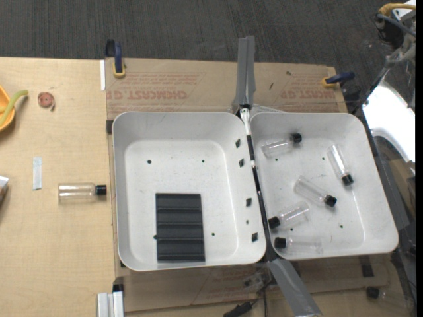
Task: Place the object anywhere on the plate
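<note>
**A:** Status on the plate job?

**B:** Not started, going by the layout. Left to right: on the bare bench there's a yellow item (4,108) at the edge, a small reddish disc (45,99), a white strip (37,174) and a loose vial (80,190) lying on its side, well clear of the bins.

**A:** And the plate?

**B:** The dark ribbed plate (179,228) lies flat in the left bin (117,177), toward the near wall. Nothing is on it.

**A:** Where's the object?

**B:** My read is that it's one of the clear, black-capped vials in the right bin (386,240). There are five, all lying down: top vial (281,145), right vial (340,164), middle vial (314,191), a lower vial (289,215) by the divider, and the near vial (301,244) close to the front wall. None is touching the plate, and all are across the divider from it.

**A:** Claw state?

**B:** Can't tell whether my claw is wide or narrow. I'm claiming no hold on anything.

**A:** What's left?

**B:** Everything: pick one vial, carry it over the divider, and set it on the plate. They're round and lying flat, so I expect they may roll on contact. The two nearest the divider look awkward, since they're tight to the wall.
</note>
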You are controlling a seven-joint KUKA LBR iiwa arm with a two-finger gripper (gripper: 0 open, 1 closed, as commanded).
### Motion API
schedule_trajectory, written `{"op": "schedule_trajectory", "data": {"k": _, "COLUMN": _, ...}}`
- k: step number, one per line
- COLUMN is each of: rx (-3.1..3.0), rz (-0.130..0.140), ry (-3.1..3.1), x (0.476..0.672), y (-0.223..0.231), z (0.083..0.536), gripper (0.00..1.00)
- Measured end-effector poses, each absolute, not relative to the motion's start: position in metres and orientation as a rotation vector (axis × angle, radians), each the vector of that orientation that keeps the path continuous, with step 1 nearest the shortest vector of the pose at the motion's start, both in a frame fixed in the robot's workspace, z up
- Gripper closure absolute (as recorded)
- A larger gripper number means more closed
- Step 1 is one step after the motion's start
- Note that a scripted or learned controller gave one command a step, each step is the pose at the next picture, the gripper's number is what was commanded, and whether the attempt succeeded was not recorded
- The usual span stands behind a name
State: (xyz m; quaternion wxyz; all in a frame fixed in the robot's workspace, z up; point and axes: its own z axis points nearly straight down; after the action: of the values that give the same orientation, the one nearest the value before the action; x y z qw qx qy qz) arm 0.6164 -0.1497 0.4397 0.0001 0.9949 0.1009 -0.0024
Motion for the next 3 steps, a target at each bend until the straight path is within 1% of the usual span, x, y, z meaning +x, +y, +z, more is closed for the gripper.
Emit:
{"op": "schedule_trajectory", "data": {"k": 1, "rx": 3.119, "rz": -0.01, "ry": 0.379, "x": 0.594, "y": -0.223, "z": 0.44, "gripper": 0.0}}
{"op": "schedule_trajectory", "data": {"k": 2, "rx": 3.126, "rz": -0.009, "ry": 0.319, "x": 0.651, "y": -0.176, "z": 0.439, "gripper": 0.0}}
{"op": "schedule_trajectory", "data": {"k": 3, "rx": 3.127, "rz": -0.008, "ry": 0.316, "x": 0.645, "y": -0.222, "z": 0.439, "gripper": 0.0}}
